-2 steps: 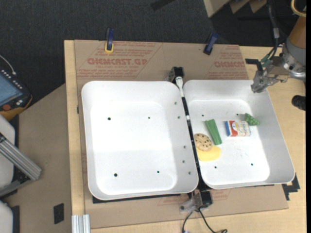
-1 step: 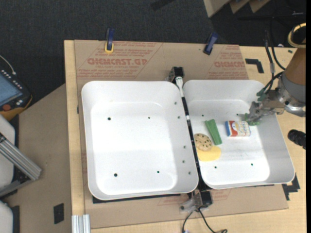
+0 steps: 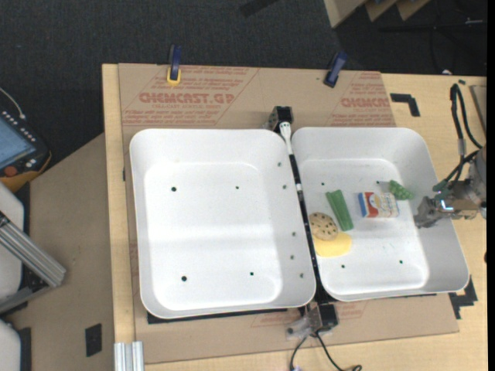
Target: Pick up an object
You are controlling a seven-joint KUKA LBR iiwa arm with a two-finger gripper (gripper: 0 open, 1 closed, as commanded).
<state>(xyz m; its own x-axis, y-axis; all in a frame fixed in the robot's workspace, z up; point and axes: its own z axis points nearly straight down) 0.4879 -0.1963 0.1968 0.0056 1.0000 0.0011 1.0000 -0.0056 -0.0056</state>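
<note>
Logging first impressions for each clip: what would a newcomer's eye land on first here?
Most likely the small cluster of colourful items in the right bin: a green bar, a cookie touching a yellow piece, and a red, white and blue packet. Next, the gripper at that bin's right rim, apart from the items. The left bin reads as a broad white blank.
</note>
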